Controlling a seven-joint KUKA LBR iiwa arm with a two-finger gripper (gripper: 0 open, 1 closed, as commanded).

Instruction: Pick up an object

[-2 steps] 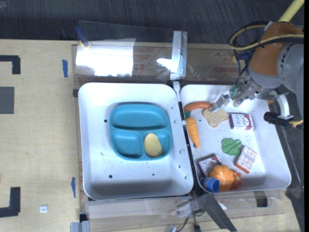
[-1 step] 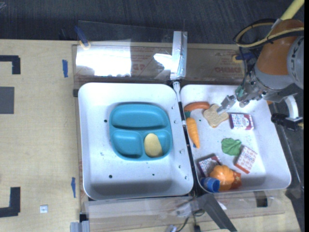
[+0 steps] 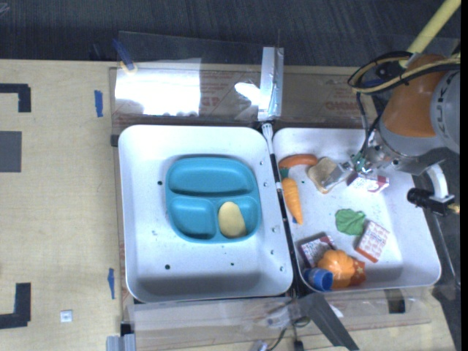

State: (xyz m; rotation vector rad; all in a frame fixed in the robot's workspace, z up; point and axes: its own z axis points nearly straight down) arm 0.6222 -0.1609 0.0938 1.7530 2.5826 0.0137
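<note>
Camera view: two shallow white bins are seen side by side. A blue plastic tray with a yellow egg-shaped toy lies in the left bin. The grey arm's gripper is lowered into the right bin, touching a tan lumpy toy. Whether it is gripped cannot be told. An orange carrot lies near.

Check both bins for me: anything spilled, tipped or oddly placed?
Mostly ordinary clutter. One oddity: a long orange toy carrot lies right against the right-hand white bin's left wall, beside the divider. The yellow oval piece sits neatly in the blue compartment tray.
</note>
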